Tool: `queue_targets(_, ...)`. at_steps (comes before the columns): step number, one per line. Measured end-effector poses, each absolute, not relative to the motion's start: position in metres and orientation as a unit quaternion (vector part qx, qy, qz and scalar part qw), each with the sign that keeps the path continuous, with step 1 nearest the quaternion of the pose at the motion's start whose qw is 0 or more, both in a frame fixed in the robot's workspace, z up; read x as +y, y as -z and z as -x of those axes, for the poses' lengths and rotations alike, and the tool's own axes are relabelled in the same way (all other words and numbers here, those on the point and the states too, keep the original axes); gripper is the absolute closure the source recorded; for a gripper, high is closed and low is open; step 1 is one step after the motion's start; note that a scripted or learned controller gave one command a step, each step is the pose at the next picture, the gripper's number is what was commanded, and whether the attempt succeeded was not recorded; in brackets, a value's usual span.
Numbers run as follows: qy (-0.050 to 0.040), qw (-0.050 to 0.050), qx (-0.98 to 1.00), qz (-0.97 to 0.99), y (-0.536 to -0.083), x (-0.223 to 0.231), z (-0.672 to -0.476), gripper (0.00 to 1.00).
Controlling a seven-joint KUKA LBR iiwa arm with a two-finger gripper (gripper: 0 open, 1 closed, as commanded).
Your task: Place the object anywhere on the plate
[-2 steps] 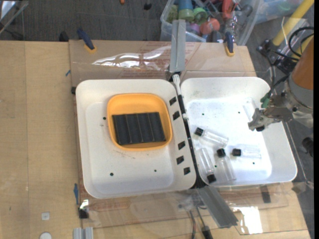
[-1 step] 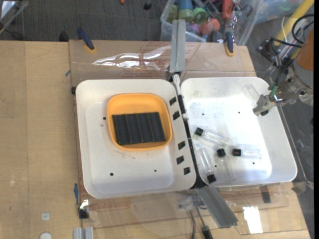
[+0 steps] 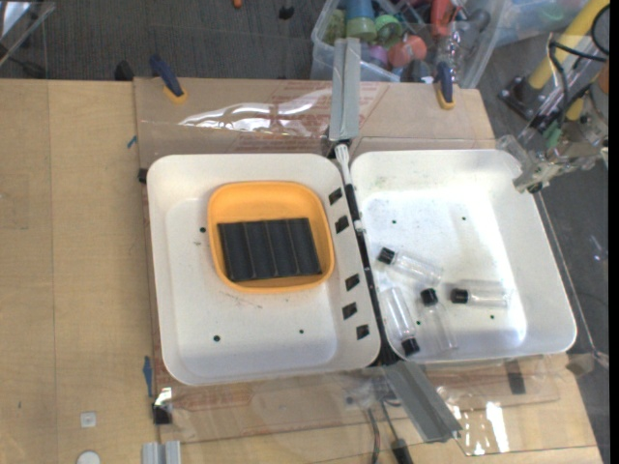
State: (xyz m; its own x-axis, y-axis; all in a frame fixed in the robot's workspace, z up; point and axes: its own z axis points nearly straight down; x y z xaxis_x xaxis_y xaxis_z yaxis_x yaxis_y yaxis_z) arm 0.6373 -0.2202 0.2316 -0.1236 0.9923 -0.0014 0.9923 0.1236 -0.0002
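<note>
Several clear capped vials (image 3: pixel 414 293) lie loose in the right bin (image 3: pixel 542 259), awaiting pickup. The orange plate (image 3: pixel 271 201), holding a black ribbed block (image 3: pixel 269 249), sits in the left bin (image 3: pixel 184 259). The claw's state cannot be told.

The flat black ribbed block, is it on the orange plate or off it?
On it. The flat black ribbed block lies flat inside the rim of the orange plate, in the left white bin.

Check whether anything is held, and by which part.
Nothing is seen held: the black block lies on the orange plate, the clear vials loose in the right bin.
</note>
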Motion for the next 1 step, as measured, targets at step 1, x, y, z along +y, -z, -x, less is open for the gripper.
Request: queue_targets(1,-0.0001,0.002,0.843,-0.538,-0.2446,-0.2207,-0.6687,1.00)
